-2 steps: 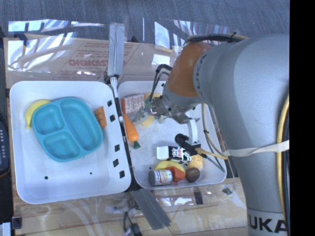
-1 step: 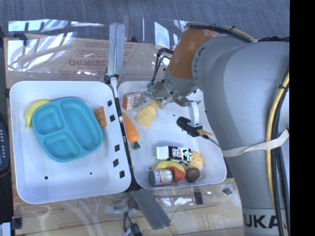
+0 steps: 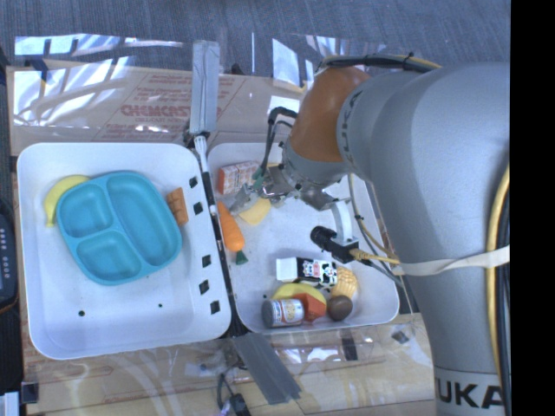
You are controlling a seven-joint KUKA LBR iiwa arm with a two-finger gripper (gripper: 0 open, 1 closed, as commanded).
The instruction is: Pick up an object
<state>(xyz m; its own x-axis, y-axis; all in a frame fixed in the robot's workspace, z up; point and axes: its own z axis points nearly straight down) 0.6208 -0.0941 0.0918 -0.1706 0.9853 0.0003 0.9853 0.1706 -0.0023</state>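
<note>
My gripper hangs low in the upper left part of the right bin, under the orange wrist band. It sits between a small orange-and-white carton on its left and a pale yellow wedge just below it. I cannot tell whether it touches either one. An orange carrot lies along the bin's left wall, a little below the gripper.
At the right bin's front lie a black-and-white milk carton, a tin can, a red tomato, a corn cob and a brown ball. The left bin holds a blue divided plate, a banana and a small orange block.
</note>
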